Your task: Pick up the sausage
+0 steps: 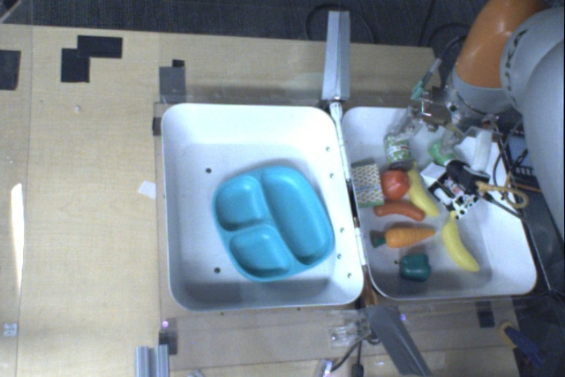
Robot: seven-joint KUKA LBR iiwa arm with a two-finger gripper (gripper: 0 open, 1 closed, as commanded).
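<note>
The sausage (399, 209) is a short reddish-orange link lying flat in the middle of the right bin (521, 278). A red tomato (395, 184) is just behind it and an orange carrot (410, 236) just in front. My gripper (422, 121) hangs over the far part of the right bin, well behind the sausage and apart from it. Nothing is visibly held in it.
The right bin also holds two yellow bananas (423, 194) (460, 246), a dark green pepper (413, 267), a striped box (367, 182) by the left wall and a clear greenish item (399, 147) below the gripper. A blue divided plate (272, 221) lies in the left bin (190, 190).
</note>
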